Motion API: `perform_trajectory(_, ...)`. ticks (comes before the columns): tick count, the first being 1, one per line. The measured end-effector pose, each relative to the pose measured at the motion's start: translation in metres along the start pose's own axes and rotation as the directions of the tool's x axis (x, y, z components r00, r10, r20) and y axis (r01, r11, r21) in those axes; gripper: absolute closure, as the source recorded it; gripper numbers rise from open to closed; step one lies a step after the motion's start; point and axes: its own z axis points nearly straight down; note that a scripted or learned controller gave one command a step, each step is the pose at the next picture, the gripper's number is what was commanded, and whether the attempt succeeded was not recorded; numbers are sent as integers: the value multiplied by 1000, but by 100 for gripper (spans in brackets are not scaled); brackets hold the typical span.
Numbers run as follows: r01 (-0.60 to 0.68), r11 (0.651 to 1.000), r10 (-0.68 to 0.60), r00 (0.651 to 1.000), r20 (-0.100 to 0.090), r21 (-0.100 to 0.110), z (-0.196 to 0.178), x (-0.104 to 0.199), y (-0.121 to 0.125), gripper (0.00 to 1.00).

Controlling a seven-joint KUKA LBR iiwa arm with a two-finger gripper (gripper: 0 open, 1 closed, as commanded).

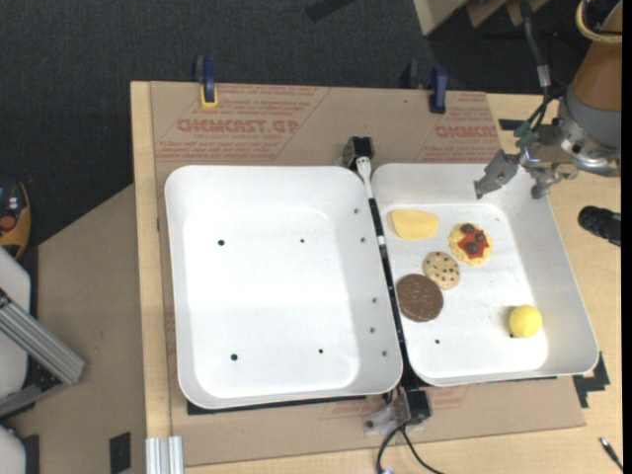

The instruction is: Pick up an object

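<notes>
- Dark grey carpet surrounds the desk [89, 294], whose top carries a brown cardboard sheet [326, 117] printed with red lettering and held by two blue clamps at its far edge, one [206, 79] at about 11 o'clock and the other [437, 87] at about 1 o'clock.
- Two shallow white bins lie side by side on the cardboard, touching along their inner rims: the left bin [188, 265] towards 9 o'clock and the right bin [553, 255] towards 3 o'clock.
- All five small objects sit in the right bin.
- Nearest the shared rim, at the bin's 10 o'clock, lies a pale yellow wedge [415, 224].
- Just to its 3 o'clock sits a round tart with red topping [471, 243].
- At 7 o'clock of the tart lies a chocolate-chip cookie [441, 270], and touching that cookie at its 7 o'clock is a dark brown round cookie [420, 297].
- Well apart from these, at the bin's 5 o'clock, rests a yellow ball [524, 321].
- Reaching in from 2 o'clock, the gripper [515, 177] hangs over the far rim of the right bin, at 1 o'clock of the tart.
- Its two fingers are spread wide, with nothing between them.
</notes>
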Motion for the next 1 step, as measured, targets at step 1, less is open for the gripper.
perform_trajectory(1, 2, 1000, -2, 1000, 2, 0, 138, -21, 51, 0)
